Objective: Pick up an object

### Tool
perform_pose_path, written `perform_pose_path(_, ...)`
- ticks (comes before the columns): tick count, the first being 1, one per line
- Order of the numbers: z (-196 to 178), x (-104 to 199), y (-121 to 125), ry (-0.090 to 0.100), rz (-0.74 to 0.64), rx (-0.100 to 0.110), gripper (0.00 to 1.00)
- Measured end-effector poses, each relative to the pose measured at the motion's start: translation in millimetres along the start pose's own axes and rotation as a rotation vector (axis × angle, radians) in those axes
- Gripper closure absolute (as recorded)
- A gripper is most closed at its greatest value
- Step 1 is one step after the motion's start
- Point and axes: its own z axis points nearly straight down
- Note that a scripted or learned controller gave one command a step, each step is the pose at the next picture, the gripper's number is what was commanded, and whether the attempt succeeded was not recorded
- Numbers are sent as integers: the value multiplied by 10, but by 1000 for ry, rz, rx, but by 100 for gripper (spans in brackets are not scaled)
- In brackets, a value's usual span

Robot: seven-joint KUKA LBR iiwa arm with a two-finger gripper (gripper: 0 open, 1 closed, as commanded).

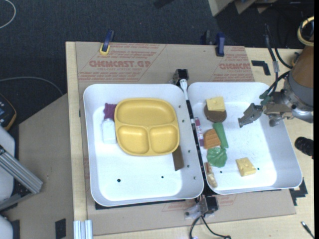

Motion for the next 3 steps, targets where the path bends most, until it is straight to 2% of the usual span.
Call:
perform_pose_path(1,539,68,79,2,-1,7,0)
perform_pose_path(3,1435,143,145,2,0,7,0)
